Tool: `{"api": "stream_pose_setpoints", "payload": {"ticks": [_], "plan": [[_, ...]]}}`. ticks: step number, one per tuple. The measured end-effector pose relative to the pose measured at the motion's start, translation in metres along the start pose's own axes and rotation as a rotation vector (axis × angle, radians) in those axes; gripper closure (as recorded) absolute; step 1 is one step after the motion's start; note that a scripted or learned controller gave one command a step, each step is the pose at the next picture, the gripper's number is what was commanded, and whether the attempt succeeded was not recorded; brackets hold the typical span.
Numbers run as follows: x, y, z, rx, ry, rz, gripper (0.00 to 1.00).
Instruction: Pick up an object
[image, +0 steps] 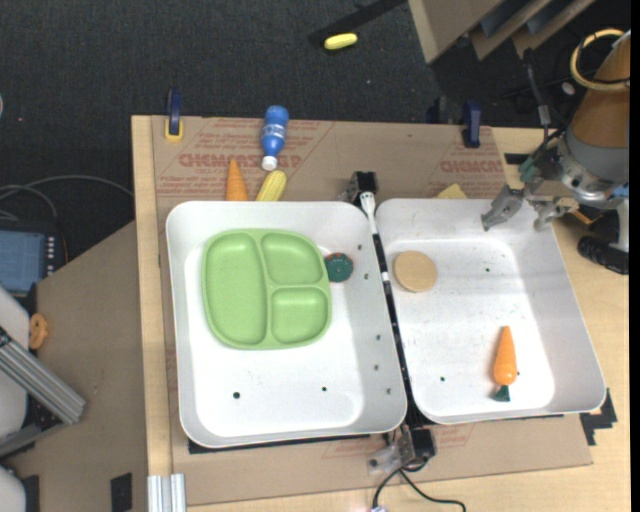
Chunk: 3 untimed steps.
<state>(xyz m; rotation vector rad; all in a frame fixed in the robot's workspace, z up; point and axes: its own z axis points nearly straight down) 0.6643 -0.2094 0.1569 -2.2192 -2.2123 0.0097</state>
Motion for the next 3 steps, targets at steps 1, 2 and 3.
{"api": "stream_pose_setpoints", "payload": {"ticks": [1, 2, 3], "plan": [[-0.010, -0.028, 0.075, -0.007, 0.012, -0.005, 0.00], [0.047, 0.005, 0.072, -0.015, -0.003, -0.009, 0.00], [-0.013, -0.060, 0.072, -0.009, 0.011, -0.001, 0.00]]}}
